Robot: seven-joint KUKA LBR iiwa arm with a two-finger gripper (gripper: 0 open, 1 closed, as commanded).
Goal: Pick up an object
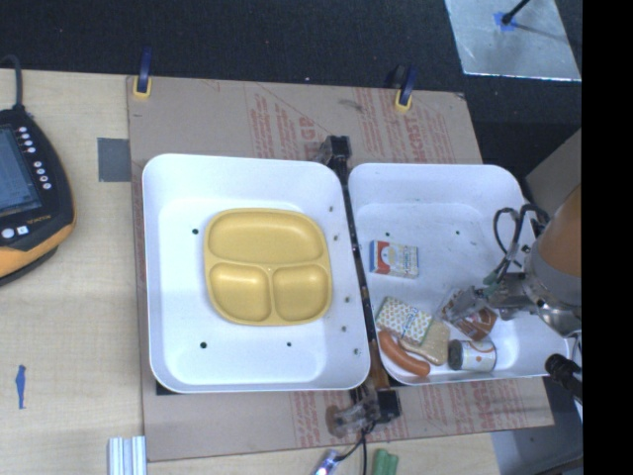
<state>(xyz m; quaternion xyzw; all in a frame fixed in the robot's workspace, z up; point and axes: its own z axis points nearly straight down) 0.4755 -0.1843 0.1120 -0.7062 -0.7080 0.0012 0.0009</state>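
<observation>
Had my gripper (473, 310) low in the right bin (435, 181), couldn't tell its state. The little bottle (473, 355) just beside looked light, stiff, slippery; I'd grab mid-body.

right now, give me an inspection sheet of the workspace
surface: wooden bench with cardboard sheet under two white bins.
job's things: right bin holds a small carton, patterned packet, hot dog toy, jar lying on its side.
clutter: yellow divided plate in left bin.
grippers: gripper low over the right bin's right side; finger state unclear.
cables: dark loops by the arm.
surroundings: teach pendant at left, clamps on the cardboard's far edge.
</observation>
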